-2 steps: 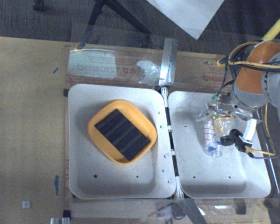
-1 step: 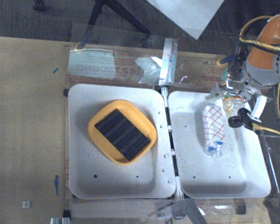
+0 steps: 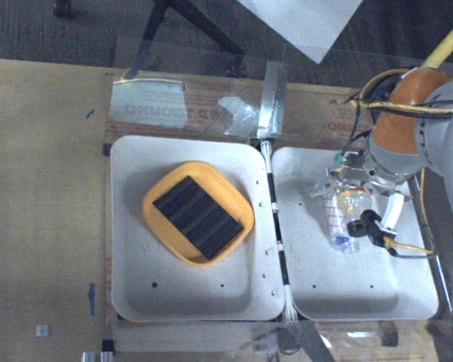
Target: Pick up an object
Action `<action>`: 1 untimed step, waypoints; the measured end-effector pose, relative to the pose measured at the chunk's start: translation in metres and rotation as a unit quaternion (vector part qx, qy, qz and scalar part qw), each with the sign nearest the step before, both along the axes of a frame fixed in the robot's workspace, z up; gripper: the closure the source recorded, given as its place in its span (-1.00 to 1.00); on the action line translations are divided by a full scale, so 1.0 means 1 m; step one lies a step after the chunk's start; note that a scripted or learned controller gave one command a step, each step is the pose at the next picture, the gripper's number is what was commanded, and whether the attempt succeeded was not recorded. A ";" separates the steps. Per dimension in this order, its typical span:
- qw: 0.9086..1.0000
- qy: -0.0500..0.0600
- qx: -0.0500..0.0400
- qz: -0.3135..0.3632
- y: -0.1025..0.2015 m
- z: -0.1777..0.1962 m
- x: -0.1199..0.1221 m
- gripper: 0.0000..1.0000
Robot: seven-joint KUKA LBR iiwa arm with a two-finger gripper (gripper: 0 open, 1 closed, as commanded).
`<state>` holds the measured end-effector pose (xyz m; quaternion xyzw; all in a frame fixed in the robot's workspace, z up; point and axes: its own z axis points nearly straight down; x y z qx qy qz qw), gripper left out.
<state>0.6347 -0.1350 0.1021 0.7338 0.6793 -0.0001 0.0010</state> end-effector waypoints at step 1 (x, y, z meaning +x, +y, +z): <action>0.990 -0.008 -0.003 0.139 0.019 -0.006 -0.018 -1.00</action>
